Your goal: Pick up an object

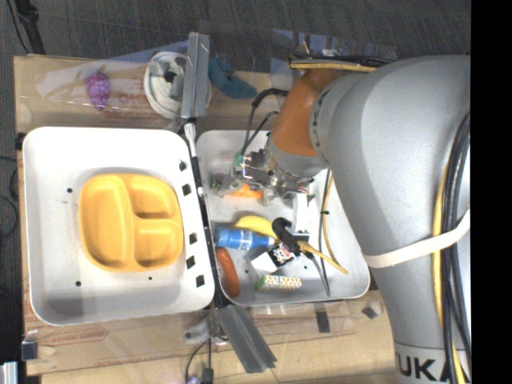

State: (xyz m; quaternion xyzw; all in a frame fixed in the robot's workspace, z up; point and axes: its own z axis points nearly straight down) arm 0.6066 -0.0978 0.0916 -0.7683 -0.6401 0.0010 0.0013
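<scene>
right white bin: blue bottle on its side; tool apparently above, grip indiscernible.

A yellow plastic divided tray lies in the left white bin. In the right white bin, a yellow banana lies just behind a blue plastic bottle, with a brown oval object at the front left.

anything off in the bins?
Nothing spilled or broken. The right bin is a jumble: banana, blue bottle and small items piled together under the arm. The yellow tray sits flat in the left bin.
</scene>
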